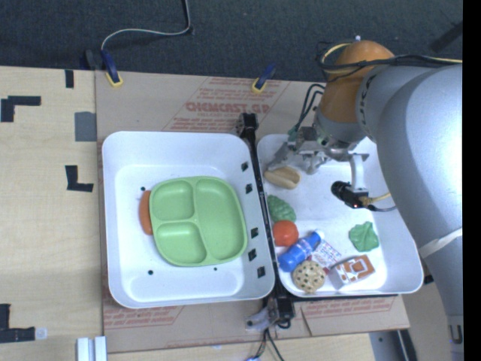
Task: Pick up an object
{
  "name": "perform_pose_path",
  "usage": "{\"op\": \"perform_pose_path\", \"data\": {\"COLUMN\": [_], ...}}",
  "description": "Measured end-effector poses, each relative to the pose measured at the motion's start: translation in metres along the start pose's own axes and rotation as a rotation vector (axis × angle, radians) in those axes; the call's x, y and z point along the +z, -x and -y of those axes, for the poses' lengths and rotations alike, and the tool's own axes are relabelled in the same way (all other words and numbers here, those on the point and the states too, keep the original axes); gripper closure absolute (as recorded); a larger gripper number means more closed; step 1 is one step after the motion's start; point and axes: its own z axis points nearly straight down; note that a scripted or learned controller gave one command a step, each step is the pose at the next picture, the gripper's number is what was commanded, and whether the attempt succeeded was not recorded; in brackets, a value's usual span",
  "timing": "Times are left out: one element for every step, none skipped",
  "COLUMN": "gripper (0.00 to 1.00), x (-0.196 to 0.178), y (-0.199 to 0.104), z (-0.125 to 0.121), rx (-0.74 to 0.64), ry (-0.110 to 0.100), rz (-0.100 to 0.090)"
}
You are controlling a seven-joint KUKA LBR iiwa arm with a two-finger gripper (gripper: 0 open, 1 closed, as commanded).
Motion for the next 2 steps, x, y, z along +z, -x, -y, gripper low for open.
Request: {"op": "perform_pose_path", "data": {"gripper": [0.0,0.0], "x": [0.0,-0.0002], "y": [-0.0025,0.0051], "z": [-0.0001,0.0005], "rx": [0.0,0.0], "ry": [0.001,0.002], "rz": [0.001,0.0]}}
